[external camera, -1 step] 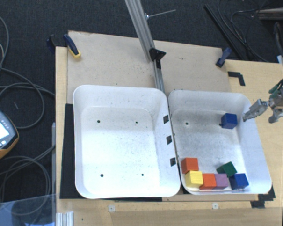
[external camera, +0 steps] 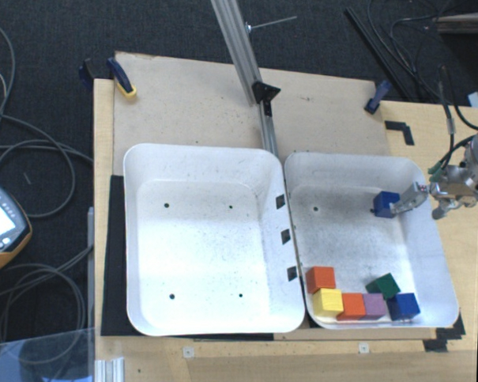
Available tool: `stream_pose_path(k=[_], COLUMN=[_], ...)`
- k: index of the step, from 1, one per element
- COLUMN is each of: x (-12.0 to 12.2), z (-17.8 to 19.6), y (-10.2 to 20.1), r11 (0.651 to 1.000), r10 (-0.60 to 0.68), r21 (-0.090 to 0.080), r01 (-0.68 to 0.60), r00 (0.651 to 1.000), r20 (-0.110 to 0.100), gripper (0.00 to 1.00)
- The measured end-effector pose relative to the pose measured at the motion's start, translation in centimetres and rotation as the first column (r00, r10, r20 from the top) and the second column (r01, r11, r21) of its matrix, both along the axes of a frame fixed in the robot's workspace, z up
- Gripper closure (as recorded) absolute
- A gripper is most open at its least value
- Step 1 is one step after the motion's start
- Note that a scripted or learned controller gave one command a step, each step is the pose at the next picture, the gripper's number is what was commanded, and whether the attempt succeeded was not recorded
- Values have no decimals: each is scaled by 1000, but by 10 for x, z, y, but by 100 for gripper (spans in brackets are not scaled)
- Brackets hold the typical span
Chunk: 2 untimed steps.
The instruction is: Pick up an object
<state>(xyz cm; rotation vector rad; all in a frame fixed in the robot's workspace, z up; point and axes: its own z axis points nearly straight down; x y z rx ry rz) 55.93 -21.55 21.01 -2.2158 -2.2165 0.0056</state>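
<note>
No writing is legible. The blue block (external camera: 385,204) sits gripped between the closed fingers (external camera: 413,195), over the right bin's (external camera: 426,242) far side.

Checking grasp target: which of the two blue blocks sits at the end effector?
The blue block alone at the right bin's upper right; the other blue block sits in the front-corner cluster.

1. Two shallow white plastic bins (external camera: 200,165), smooth and speckled with dark scuffs.
2. Pale matt wooden bench board (external camera: 187,105).
3. Ribbed, shiny silver metal rail (external camera: 238,36).
4. Small matt coloured blocks (external camera: 353,304).
</note>
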Motion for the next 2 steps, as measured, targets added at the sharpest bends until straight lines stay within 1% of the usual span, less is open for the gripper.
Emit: stream_pose_path(k=[1, 2], x=[28, 81], z=[-98, -111], y=[-1, -2], r11=[1000, 1000], r10=[2, 3], r21=[1, -4], r01=[-2, -3], r00=[1000, 1000], r20=[0, 13], gripper=[0, 0])
